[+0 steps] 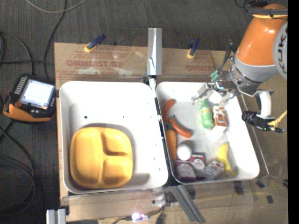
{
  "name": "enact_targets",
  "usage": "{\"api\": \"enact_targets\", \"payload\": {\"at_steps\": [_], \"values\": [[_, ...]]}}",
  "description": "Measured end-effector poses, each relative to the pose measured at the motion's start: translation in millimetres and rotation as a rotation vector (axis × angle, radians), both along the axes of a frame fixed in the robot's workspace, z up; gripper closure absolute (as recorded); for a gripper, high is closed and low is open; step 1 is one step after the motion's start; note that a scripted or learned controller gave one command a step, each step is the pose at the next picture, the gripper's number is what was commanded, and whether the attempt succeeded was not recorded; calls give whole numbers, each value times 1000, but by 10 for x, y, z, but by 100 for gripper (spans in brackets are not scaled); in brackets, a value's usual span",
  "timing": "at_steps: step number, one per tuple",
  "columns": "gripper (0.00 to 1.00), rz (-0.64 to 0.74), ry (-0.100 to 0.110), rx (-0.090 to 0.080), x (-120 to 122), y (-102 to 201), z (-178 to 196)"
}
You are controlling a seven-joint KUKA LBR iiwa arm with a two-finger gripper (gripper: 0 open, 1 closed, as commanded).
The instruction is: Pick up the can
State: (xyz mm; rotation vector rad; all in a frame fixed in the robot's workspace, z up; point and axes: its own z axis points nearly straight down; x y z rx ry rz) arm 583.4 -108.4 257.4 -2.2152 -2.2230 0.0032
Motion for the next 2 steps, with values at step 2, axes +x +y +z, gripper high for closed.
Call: {"api": "enact_targets", "payload": {"at_steps": [2], "values": [[0,94,-19,2,-437,-631,-1670]]}}
